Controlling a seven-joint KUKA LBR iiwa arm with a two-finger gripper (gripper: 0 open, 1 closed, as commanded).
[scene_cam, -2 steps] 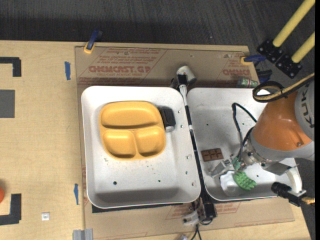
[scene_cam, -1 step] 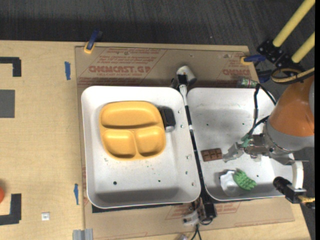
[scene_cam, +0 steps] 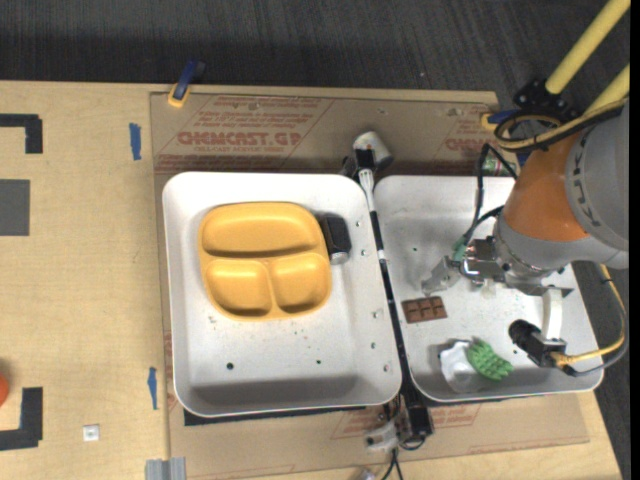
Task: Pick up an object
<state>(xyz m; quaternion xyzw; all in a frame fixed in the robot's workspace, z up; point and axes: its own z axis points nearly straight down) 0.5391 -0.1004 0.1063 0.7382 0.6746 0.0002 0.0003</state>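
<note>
I see the arm (scene_cam: 570, 208) reaching in from three o'clock over the right bin (scene_cam: 400, 200), with the gripper (scene_cam: 437, 276) low over that bin's middle. How far its jaws stand apart I cannot tell from this slant, and I see nothing caught in it.

The nearest candidates lie in the right bin. A small brown square (scene_cam: 425, 310) sits flat on the floor just at six o'clock of the gripper. It looks thin and stiff, so I judge it hard to get under; the fingers would have to pinch its edges and it might slide on the smooth bin. Farther toward five o'clock, near the bin's lower wall, a green studded piece (scene_cam: 489, 360) rests touching a crumpled white thing (scene_cam: 456, 361). The green one looks light and rigid, with bumps that should grip well; I would take it across its narrow sides. The white one looks soft and may simply squash.

In the left bin (scene_cam: 190, 298) a yellow divided tray (scene_cam: 266, 258) lies toward twelve o'clock, with a small dark block (scene_cam: 335, 235) touching its three-o'clock edge. The tray looks too wide to span; only its rim offers a hold.
</note>
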